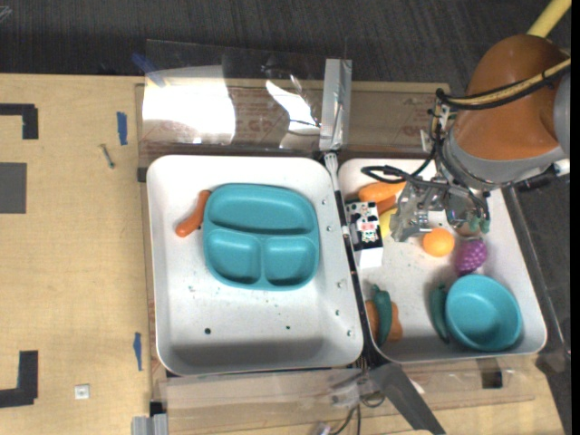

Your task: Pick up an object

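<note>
Item: orange ball [439,242], right bin [530,284], upper half, touching the purple grape cluster [470,255]. Position relative to my gripper [433,214]: directly beneath and slightly toward the bin's near side; round, no long axis to align with. My jaws: whether open or closed, I could not tell. Also present: teal bowl [483,311], orange carrot [379,191], teal divided plate [262,235] in left bin [172,270].

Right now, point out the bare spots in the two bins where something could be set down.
The left bin has a bare strip along its near edge, below the teal divided plate, plus narrow margins beside it; an orange sausage-like toy lies left. The right bin is crowded: gripper, orange ball, purple grapes, teal bowl. Only its middle, between ball and bowl, is bare.
</note>
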Controlling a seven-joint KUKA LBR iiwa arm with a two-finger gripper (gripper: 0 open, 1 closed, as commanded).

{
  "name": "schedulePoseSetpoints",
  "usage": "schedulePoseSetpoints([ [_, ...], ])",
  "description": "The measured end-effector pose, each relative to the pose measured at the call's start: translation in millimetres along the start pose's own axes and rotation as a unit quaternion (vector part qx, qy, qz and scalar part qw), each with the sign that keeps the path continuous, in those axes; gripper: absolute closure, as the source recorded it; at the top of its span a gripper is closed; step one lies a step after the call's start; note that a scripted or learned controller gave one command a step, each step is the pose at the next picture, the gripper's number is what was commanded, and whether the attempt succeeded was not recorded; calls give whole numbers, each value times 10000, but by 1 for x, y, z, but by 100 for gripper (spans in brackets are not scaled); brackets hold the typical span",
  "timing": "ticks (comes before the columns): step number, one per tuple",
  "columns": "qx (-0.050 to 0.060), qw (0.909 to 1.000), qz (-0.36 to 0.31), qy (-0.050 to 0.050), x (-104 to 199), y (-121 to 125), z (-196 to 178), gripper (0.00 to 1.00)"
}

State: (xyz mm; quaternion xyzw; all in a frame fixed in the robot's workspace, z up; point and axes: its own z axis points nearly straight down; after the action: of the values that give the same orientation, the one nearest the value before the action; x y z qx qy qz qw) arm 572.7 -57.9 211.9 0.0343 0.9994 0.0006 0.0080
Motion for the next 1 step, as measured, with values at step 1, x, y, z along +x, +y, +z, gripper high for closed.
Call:
schedulePoseSetpoints([
  [1, 11, 9998, -220, 13, 38, -48, 121, 100],
])
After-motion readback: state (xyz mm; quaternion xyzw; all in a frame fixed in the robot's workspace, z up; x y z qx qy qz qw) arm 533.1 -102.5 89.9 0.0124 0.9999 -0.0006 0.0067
